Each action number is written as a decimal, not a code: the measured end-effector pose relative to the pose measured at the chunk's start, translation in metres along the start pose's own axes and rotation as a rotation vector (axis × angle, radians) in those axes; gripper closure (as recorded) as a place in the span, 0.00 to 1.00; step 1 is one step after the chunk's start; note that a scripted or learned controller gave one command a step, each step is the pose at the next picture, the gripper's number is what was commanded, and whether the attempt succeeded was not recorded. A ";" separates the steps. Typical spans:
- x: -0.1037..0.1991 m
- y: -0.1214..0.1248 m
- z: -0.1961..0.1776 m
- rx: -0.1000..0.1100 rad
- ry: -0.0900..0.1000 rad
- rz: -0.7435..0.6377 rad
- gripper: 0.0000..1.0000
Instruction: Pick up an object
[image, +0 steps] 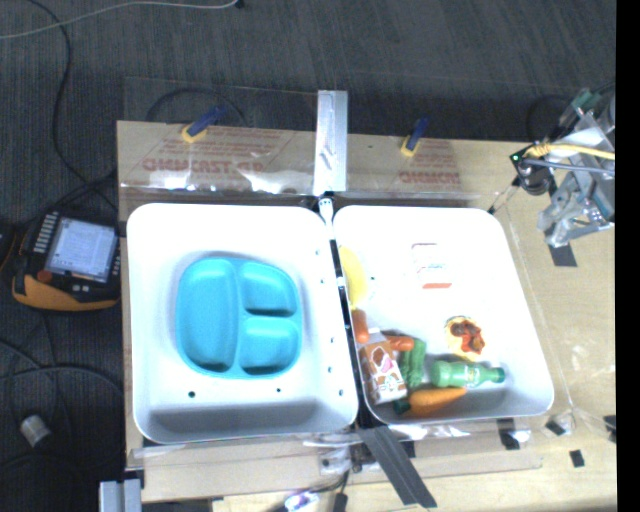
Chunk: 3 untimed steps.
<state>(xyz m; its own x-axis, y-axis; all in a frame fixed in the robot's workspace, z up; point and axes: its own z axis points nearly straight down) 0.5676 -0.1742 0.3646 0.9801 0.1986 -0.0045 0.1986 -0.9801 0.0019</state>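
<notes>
The hand (578, 222) sits far right over the worktop; its state can't be told. Best target: the green bottle (465, 375), approached from above.

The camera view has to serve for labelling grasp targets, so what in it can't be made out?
- Tool, at the frame's right edge: too small and cluttered to tell its finger state.
- Small printed carton, in the right white bin: print too blurred to read.
- Orange carrot-shaped toy: partly tucked under the green plastic bottle.
- Yellow item: pressed against the bin's left wall, shape unclear.
</notes>
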 end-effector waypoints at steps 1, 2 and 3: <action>0.008 -0.086 0.087 0.004 -0.002 -0.089 1.00; 0.003 0.006 -0.004 0.001 0.001 -0.299 1.00; 0.005 -0.034 -0.010 0.002 0.000 -0.118 1.00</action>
<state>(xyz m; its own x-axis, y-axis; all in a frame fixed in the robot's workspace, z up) 0.5654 -0.1399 0.3742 0.9497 0.3131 -0.0044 0.3131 -0.9497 -0.0010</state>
